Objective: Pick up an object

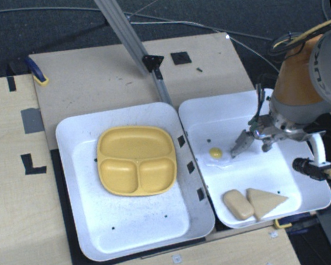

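A small yellow piece (216,153) lies in the right bin (224,107), near its left wall. My gripper (248,142) hangs just to the right of it, low over the bin floor, with its fingers spread and nothing between them. At the front of the same bin lie a tan oval piece (237,204) and a beige wedge (265,200), side by side and touching. The arm's orange band (296,81) rises at the bin's right side.
The left bin (95,236) holds a yellow three-compartment plate (136,160) in its rear half. A grey metal pole (124,25) slants down to the gap between the bins. Cables run along the right bin's far and right sides.
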